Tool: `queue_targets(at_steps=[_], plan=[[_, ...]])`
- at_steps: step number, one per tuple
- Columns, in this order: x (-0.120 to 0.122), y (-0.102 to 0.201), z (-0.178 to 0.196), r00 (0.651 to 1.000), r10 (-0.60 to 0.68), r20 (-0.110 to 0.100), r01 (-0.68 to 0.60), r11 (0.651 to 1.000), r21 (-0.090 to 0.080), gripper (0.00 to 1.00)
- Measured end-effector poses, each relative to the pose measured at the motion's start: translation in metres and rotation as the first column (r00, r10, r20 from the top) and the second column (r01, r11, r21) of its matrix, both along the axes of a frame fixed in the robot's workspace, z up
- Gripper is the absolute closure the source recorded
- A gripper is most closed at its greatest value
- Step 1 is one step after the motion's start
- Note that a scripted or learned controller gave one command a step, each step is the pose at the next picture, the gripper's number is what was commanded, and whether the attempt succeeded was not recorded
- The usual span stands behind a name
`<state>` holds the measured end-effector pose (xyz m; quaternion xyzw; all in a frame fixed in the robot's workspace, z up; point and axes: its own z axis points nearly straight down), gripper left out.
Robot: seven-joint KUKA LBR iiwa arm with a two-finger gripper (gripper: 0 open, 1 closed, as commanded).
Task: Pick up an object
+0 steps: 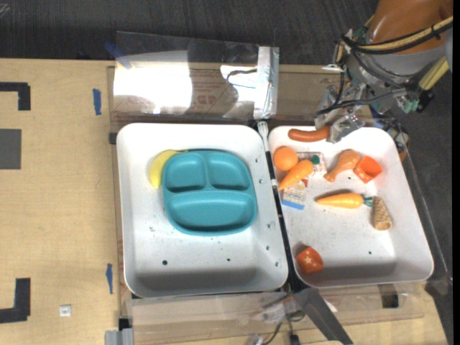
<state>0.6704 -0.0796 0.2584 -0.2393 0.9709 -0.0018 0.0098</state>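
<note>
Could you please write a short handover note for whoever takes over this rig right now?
Pincer: at the far edge of the right bin, close to the sausage; nothing visibly held.
Right bin: sausage, orange, two carrots, tomato, a small card and a few other toy foods.
Left bin: teal divided plate lying over a yellow item.
Done: nothing picked yet.
Left: grasp and lift one object.
</note>
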Motion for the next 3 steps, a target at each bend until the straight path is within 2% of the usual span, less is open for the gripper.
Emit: queue_targets(at_steps=[1,2,3], plan=[[0.002,0.0,0.013,1.0,-0.002,0.012,0.002,1.0,0.0,1.0],[-0.002,0.003,0.021,0.994,0.105,-0.007,-0.105,0.994,-0.002,1.0],[-0.054,-0.003,-0.008,0.991,0.136,-0.014,-0.136,0.991,-0.001,1.0]])
